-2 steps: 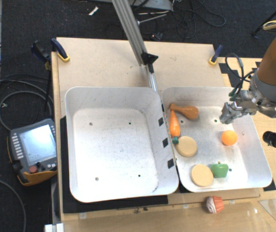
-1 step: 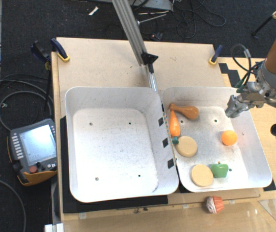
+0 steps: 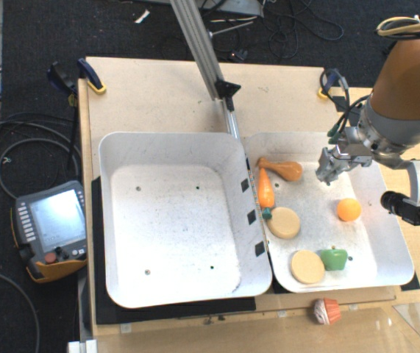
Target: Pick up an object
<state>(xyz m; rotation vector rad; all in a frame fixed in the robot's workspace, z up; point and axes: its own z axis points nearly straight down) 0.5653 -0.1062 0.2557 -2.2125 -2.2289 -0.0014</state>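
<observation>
Gripper (image 3: pixel 329 170) hovers over the right bin (image 3: pixel 386 219); its state cannot be told. Nearest, the drumstick (image 3: pixel 282 169) lies just leftward, its long axis pointing toward the gripper.

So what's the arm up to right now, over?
Tool hovering over right bin, holding nothing. Orange ball nearest, untouched. Nothing blocking it.

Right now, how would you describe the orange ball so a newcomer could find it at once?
Start at the right-hand white bin, the one holding the toy food. The orange ball lies alone near that bin's right side, below and right of the gripper. It is the only round, plain orange piece: the carrot is long and tapered, and the two tan discs are flat.
</observation>
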